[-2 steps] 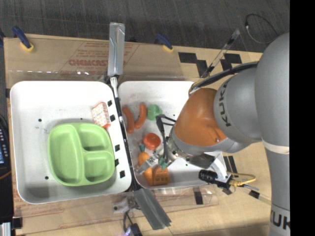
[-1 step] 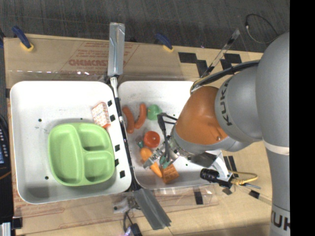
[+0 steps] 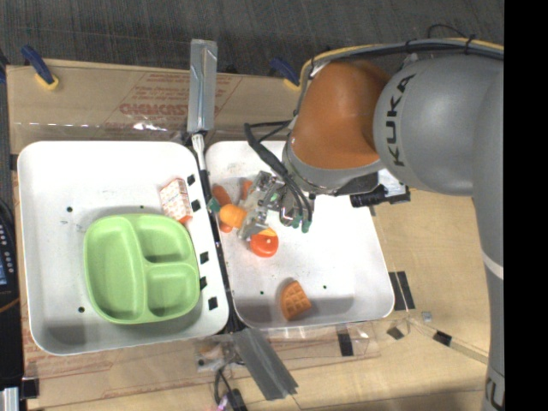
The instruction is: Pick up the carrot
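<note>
Over the right bin (image 3: pixel 360 268), the gripper (image 3: pixel 272 205) hangs low among toy foods.
Just left of it lies the carrot (image 3: pixel 222 195); its grip state cannot be told. Shifting left to centre on the carrot, clear of the orange piece (image 3: pixel 264 244) below, should help.

Dark carpet (image 3: pixel 128 7) is showing beyond a tan bench (image 3: pixel 428 255), where brown cardboard (image 3: pixel 111 92) is lying under blue clamps (image 3: pixel 38 65).

Bright, even overhead light fills the scene. The two shallow white plastic bins (image 3: pixel 51 229) glare slightly; soft shadows pool beneath the two-finger gripper (image 3: pixel 276 211). Small items look mildly blurred.
</note>
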Available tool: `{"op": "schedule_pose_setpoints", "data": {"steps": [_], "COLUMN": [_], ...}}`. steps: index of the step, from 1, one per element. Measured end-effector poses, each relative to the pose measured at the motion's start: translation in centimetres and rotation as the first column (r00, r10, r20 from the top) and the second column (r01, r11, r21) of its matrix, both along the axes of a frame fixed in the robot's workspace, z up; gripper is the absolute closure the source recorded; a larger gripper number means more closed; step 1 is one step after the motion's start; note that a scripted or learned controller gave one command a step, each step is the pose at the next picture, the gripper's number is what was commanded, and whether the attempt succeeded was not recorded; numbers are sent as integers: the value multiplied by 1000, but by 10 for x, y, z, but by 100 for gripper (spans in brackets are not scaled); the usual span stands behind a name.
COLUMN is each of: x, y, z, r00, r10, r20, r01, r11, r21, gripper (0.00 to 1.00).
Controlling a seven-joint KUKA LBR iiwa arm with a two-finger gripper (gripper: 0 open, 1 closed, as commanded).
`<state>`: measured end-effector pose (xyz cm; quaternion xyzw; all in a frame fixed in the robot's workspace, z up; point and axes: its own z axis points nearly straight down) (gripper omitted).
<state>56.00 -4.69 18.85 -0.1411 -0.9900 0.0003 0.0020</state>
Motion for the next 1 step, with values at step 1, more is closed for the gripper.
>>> {"op": "schedule_pose_setpoints", "data": {"steps": [1], "x": [57], "y": [36], "z": [-1], "r00": [939], "r10": [-345], "r20": [-1], "r01": [345], "r11": [939], "r21": [-3], "gripper": [100]}}
